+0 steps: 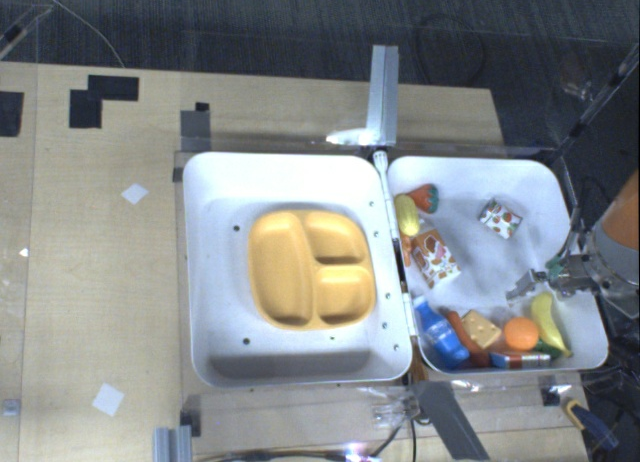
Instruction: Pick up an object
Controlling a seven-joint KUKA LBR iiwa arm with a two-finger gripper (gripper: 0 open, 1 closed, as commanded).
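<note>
The banana [549, 322] lies at the right bin's [520, 172] near right corner, beside an orange [521, 333]. The gripper [545, 282] hovers just above it (finger state cannot be determined). A yellow divided tray [310, 267] occupies the left bin [215, 250].

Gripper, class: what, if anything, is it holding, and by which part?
Nothing can be seen held. The gripper sits at the right bin's right edge, just above the banana; whether it touches it cannot be told.
</note>
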